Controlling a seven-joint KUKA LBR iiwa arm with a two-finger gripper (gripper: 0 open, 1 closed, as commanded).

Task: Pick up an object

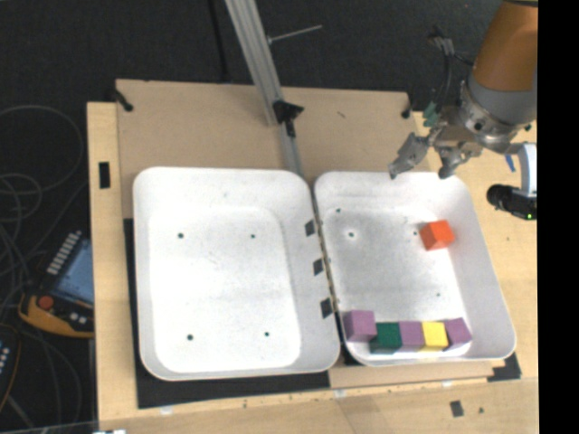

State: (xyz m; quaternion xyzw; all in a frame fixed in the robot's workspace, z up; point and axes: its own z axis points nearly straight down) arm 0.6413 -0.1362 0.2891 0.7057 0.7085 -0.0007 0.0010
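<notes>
Gripper (422,164) hovering over right bin's (484,269) far rim, fingers (403,163) spread, gripping nothing; orange block (437,234) sitting apart, nearer the camera, on the bin floor.

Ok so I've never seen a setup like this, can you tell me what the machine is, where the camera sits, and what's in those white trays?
This is one picture from a camera fixed above a bench, looking down at a slant. The grey and orange machine at the upper right is a robot arm; at its end is a gripper with two fingers, spread open and holding nothing, poised over the far edge of the right bin. Two shallow white bins sit side by side. The left bin is beside it. In the right bin an orange block lies alone, and along the near wall sits a row: a purple block, a green block, another purple one, a yellow block and a third purple one.
</notes>
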